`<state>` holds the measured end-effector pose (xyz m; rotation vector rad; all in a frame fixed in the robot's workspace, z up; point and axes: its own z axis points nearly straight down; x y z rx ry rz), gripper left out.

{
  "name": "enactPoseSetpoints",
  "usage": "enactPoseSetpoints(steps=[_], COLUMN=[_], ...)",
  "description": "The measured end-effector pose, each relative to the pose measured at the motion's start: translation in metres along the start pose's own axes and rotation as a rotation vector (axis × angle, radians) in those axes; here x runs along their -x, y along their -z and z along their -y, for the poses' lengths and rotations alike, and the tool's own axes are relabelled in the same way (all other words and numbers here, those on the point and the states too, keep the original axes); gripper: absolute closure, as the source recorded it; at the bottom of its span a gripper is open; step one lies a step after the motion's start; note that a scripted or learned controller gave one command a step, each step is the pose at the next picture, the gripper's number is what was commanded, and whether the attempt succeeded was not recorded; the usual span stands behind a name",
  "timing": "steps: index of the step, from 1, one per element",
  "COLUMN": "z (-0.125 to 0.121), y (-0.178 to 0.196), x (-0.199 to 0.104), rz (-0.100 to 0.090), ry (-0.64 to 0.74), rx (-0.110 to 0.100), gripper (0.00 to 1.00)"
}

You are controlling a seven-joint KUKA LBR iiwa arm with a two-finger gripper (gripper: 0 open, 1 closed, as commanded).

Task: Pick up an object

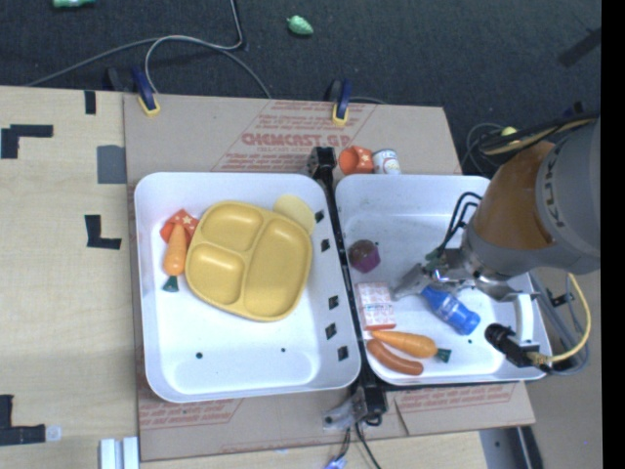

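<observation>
I am watching the gripper (422, 279) hanging low in the right bin (410, 198), just beside a blue bottle (451, 310); its state I cannot tell. Both bins are sitting on brown cardboard (283, 135) over dark carpet (410, 27).

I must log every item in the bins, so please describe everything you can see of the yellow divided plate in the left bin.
The yellow plate looks like smooth plastic, with rounded corners and three moulded compartments: one wide one along the top and two smaller ones below. It lies flat and face up, turned slightly askew, in the upper middle of the left bin. Nothing lies in its compartments. A pale yellow item pokes out at its upper right corner, and a toy carrot lies just beside its left edge.
</observation>
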<state>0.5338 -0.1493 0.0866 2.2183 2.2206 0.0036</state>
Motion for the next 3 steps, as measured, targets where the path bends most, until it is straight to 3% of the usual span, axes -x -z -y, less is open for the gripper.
enactPoseSetpoints(steps=[1,2,3], z=[0.033,0.033,-0.008], y=[0.000,0.010,0.000], x=[0.025,0.025,-0.033], rz=[0.002,0.003,0.006], ry=[-0.001,-0.001,-0.003], rx=[0.002,0.003,0.001], gripper=[0.00,1.00,1.00])
